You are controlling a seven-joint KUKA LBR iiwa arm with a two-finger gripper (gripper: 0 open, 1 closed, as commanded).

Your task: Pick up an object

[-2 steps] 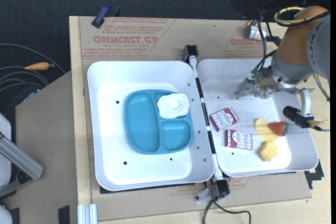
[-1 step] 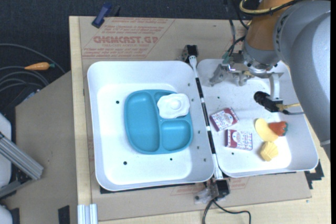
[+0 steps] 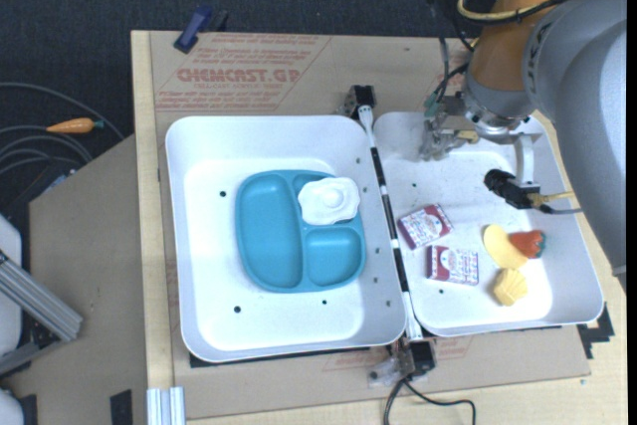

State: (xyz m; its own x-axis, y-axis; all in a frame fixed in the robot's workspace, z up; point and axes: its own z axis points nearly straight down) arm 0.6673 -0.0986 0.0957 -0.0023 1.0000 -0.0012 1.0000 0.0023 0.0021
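On the worktop [image 3: 249, 75] the arm [image 3: 587, 95] reaches in over the right bin [image 3: 498, 321] with its jaws low at that bin's far left corner, above bare white floor, and whether they are spread or pressed together cannot be told from this angle. The things to pick lie apart from the jaws, nearer the camera: a red-and-white packet [image 3: 423, 226] closest, a second packet [image 3: 453, 264] just beyond it, then two yellow pieces [image 3: 502, 244] [image 3: 511, 287] and a red piece [image 3: 530, 242] further right. The left bin [image 3: 199, 214] holds a blue divided tray [image 3: 269, 234] with a white cup [image 3: 328, 199] on its far edge.
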